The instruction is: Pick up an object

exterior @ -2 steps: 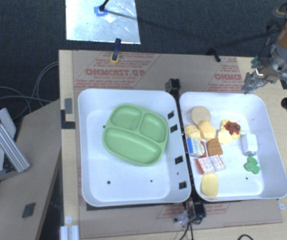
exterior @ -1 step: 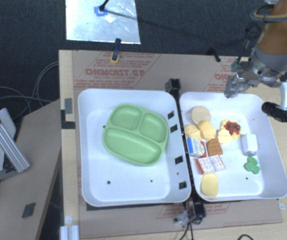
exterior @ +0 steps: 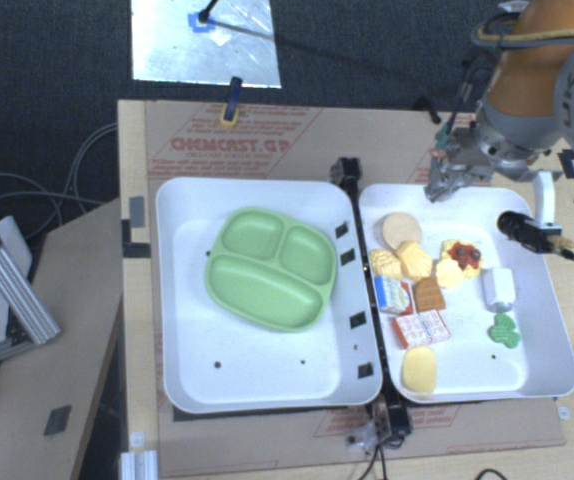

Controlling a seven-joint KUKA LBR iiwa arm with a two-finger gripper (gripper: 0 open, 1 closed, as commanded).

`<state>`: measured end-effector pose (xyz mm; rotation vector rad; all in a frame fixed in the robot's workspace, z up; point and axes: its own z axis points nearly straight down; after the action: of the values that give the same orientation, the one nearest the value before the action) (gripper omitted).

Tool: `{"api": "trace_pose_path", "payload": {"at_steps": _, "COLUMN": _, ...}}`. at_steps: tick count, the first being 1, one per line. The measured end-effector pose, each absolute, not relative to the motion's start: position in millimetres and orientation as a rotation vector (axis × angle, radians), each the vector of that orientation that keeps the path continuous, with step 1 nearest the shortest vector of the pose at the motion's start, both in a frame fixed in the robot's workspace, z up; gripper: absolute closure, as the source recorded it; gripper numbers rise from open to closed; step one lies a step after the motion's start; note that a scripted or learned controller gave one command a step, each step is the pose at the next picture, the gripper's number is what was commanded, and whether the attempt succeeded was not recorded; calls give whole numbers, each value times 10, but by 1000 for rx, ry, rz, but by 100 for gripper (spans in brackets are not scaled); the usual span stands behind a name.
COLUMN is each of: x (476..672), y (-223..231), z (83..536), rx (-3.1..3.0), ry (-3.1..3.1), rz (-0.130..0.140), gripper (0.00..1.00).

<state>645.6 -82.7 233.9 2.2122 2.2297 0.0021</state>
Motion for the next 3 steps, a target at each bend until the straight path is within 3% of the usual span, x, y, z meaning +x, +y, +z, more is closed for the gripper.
{"api": "trace_pose_path", "payload": {"at_steps": 1, "x": 6435, "y": -594, "z": 2293, "rx": 2213, "ry": 2229, "rz": 1, "gripper": 100}}
{"api": "trace_pose_path", "payload": {"at_steps": 2, "x": 6258, "y": -607, "z": 2184, "rx": 2221, "ry": 2222, "rz": -1, "gripper": 100}}
{"api": "trace_pose_path", "payload": {"at_steps": 3, "x": 6333, "y": -642, "z": 2346, "rx": 2218, "ry": 2222, "rz": 3, "gripper": 100}}
